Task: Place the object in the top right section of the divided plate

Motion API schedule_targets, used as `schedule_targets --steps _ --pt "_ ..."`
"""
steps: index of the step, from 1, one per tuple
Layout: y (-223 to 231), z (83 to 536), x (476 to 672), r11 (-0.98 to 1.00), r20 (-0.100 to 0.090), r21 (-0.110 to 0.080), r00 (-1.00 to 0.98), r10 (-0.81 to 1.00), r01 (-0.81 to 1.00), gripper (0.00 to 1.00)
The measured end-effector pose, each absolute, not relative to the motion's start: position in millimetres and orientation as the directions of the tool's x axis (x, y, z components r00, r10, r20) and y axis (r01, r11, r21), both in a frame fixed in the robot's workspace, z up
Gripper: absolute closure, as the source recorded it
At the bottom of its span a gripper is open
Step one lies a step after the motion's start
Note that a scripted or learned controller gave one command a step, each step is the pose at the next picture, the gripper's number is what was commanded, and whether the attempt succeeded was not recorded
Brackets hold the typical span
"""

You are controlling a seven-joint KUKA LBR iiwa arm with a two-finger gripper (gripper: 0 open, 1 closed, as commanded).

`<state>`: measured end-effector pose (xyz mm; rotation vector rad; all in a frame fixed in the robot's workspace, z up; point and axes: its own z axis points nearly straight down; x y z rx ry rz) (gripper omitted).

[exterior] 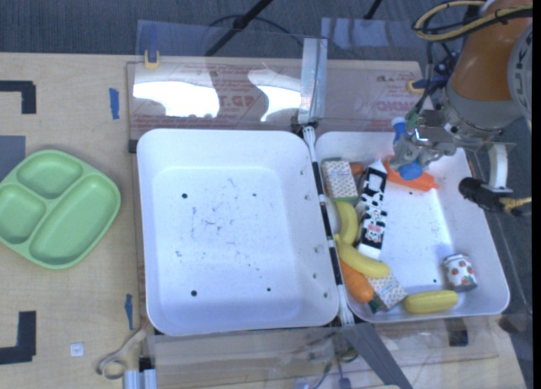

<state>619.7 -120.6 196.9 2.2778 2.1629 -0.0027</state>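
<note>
I see the gripper low over the right bin, above a blue-orange toy; jaws' state I cannot tell; green plate sits far left.

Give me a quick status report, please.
Hand low over right bin, above blue-and-orange toy. Green divided plate far left on bench. Left bin lies between.

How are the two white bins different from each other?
The left bin has only a bare floor with faint scuffs; the right bin holds bananas and other small things. The gripper hangs over the right bin, not the left. Both are shallow and white.
</note>
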Motion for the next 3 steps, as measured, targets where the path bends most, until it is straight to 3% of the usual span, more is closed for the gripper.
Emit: schedule_targets --steps 1,2,3 --pt "-100.9 282.0 601.8 -0.579 -0.001 0.000 0.579 0.815 0.815 1.00" --pt "-18.3 183.3 509.8 -0.472 -0.001 -0.004 0.472 0.882 0.882 1.00" --pt "-19.1 183.6 510.0 -0.473 -0.001 -0.003 0.473 0.881 0.881 0.00"
